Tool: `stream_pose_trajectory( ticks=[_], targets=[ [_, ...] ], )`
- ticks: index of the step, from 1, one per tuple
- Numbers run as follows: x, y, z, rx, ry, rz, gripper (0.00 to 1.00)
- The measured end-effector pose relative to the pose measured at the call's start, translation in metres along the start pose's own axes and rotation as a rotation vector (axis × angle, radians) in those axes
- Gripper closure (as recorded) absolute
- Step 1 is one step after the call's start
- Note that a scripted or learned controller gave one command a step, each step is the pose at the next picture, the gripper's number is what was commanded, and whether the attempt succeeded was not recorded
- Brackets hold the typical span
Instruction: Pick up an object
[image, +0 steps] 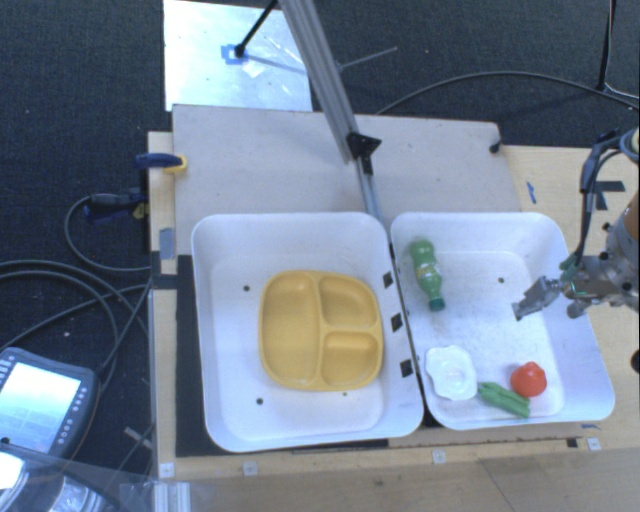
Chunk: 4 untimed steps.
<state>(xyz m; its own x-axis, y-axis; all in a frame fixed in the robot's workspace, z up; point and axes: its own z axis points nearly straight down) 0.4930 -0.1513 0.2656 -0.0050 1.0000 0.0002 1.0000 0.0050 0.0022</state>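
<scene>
The metal gripper (537, 297) hangs over the right white plastic bin (575, 250) holding nothing, and I can't tell how its tips are set; the small green plastic bottle (427, 273) near the bin's left wall looks light, hard and slippery, so grab its fat middle.

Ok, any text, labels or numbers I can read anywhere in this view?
None legible.
Green bottle in the right bin: label too blurred to read.
Handheld screen at lower left: lit, contents too small to read.
Yellow divided plate, tomato: no markings seen.
</scene>
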Motion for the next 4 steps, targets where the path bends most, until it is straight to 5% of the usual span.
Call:
stream_pose_trajectory(
  ticks=[1,4],
  targets=[
    [0.000,0.000,0.000,-0.001,0.000,0.002,0.00],
    [0.000,-0.005,0.140,0.006,0.002,0.004,0.00]
  ],
)
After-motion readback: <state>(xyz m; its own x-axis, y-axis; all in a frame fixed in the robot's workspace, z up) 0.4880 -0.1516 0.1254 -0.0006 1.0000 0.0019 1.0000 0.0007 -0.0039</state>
